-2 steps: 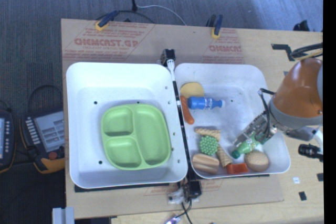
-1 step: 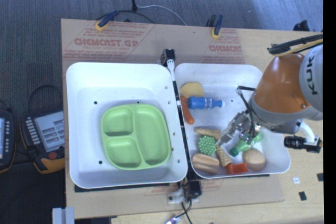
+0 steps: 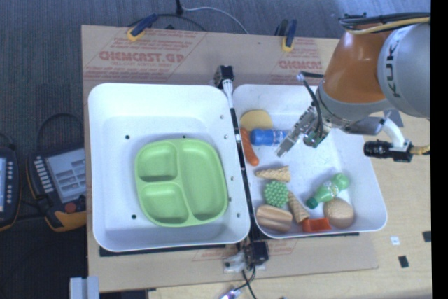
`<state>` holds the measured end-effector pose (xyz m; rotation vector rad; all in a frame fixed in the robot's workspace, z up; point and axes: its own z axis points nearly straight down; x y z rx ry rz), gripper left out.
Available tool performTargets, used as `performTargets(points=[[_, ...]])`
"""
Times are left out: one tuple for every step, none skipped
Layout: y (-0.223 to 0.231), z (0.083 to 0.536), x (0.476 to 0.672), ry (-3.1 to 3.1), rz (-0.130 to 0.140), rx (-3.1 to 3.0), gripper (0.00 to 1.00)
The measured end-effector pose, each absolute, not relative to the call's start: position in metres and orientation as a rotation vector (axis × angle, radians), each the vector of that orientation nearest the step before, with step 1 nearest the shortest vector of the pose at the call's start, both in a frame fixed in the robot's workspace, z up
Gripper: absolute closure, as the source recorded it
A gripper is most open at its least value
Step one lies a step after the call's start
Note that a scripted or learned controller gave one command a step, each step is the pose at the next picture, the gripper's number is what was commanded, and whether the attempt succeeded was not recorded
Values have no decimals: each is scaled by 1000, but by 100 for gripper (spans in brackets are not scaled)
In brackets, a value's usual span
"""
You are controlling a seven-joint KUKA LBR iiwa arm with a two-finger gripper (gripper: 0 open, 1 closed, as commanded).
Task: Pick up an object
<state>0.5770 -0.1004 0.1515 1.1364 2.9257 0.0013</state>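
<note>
Orange-banded arm [image 3: 364, 73] over right bin [image 3: 364, 171], gripper [image 3: 302, 134] jaws apart, empty, beside blue bottle [image 3: 264, 137], toy food crowding below

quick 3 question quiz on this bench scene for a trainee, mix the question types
1. True or false: the green divided plate lies in the left bin.
2. Which item is nearest the end effector? A) blue bottle B) green bottle C) hot dog bun
3. Fill in: the carrot lies along the right bin's ____ wall.

Key: 1 true; 2 A; 3 left
</note>
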Motion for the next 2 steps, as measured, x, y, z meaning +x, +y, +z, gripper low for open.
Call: performTargets(points=[[-57,185,628,3010,1,888,100],[-56,195,628,3007,2,888,100]])
